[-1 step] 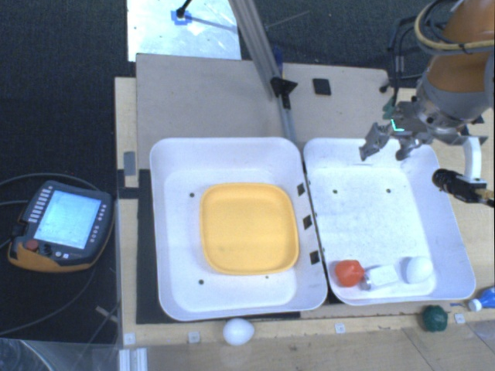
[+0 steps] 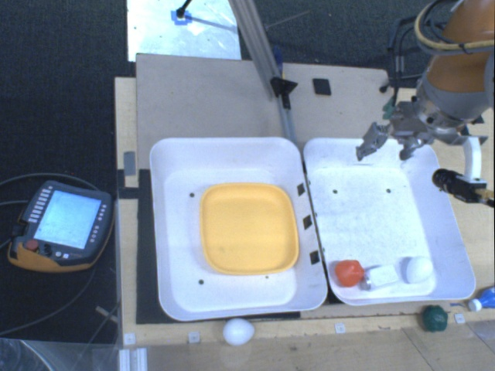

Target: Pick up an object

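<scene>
My gripper hangs open over the far edge of the right bin, its two fingers spread with nothing between them. Along the near wall of that bin lie a red-orange object, a small white bottle-like piece and a white ball, side by side. All three sit well below the gripper in the view, apart from it. The left bin holds a yellow square plate.
A white egg-shaped object lies on the bench in front of the left bin. A dark green ball and a blue-capped item rest outside the right bin's near corner. A teach pendant sits at far left.
</scene>
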You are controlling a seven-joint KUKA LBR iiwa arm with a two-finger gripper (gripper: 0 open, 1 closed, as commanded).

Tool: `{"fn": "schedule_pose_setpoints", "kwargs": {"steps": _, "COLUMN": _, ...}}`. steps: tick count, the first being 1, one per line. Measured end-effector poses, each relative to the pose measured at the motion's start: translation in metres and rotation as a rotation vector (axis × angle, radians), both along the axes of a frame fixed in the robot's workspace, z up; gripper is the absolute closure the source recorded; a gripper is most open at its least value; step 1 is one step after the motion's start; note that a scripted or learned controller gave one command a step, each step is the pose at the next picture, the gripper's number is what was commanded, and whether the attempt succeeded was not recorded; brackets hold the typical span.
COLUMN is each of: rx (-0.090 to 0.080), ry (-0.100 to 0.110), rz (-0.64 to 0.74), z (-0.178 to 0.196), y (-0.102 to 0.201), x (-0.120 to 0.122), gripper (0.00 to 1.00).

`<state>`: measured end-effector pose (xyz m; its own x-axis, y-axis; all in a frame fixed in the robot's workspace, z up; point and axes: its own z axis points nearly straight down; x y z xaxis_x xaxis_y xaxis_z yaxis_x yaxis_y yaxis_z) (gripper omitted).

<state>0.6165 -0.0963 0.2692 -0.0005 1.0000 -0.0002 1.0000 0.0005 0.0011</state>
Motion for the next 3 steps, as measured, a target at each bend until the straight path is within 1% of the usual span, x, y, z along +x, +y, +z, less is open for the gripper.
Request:
{"fn": "schedule_pose_setpoints", "kwargs": {"steps": 1, "rx": 0.0, "ry": 0.005, "rz": -0.001, "z": -0.06, "y": -0.007, "x": 0.001, "gripper": 0.0}}
{"fn": "schedule_pose_setpoints", "kwargs": {"steps": 2, "rx": 0.0, "ry": 0.004, "rz": 0.0, "z": -0.108, "y": -0.003, "x": 0.009, "gripper": 0.0}}
{"fn": "schedule_pose_setpoints", "kwargs": {"steps": 3, "rx": 0.0, "ry": 0.004, "rz": 0.0, "z": -0.151, "y": 0.002, "x": 0.011, "gripper": 0.0}}
